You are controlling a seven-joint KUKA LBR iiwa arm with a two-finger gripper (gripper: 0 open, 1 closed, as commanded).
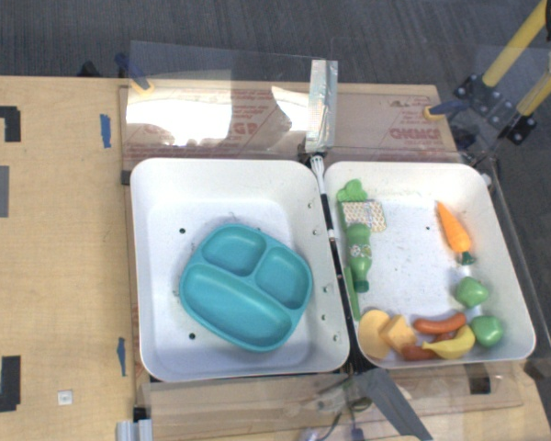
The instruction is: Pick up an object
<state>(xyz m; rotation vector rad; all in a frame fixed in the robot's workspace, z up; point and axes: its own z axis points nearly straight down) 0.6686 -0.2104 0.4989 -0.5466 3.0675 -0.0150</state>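
Nearest to me, in the right bin (413, 361), I see a pile of toy food: a yellow banana (452, 343), a red sausage (438, 323), an orange slice (376, 333) and a green ball (488, 331), all touching or just beside each other; I think they are light, hard and slippery, so a pick there could slip; the teal plate (246, 286) lies in the left bin (156, 246); farther back, the orange carrot (455, 229) lies apart from the rest, so I would grab it across its middle; the green bottle (357, 246) lies by the wall; I cannot tell how the claw stands.
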